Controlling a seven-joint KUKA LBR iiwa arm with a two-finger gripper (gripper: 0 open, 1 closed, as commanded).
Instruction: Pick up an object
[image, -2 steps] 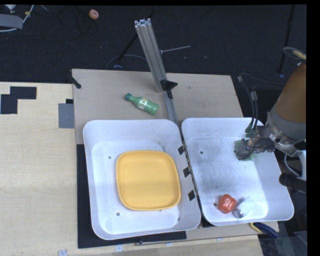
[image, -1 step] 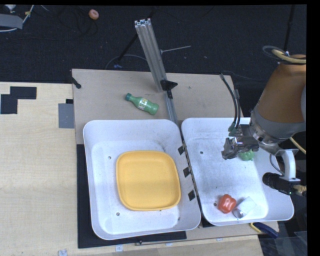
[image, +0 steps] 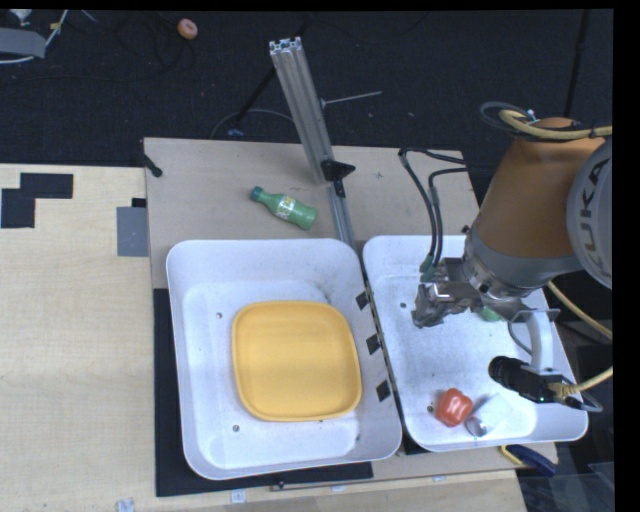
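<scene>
Hovering in the right bin (image: 560, 425), the gripper (image: 432, 308), grasp unclear; red object (image: 452, 406) lies well apart.

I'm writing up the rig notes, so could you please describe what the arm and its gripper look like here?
The arm is a bulky KUKA iiwa with a grey body bearing part of the KUKA lettering and a broad orange band above the wrist. Black cables loop beside it and a yellowish hose arches over the top. The gripper is a small dark metallic assembly.

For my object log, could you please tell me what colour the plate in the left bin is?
The plate is yellow, in the camera view.
</scene>
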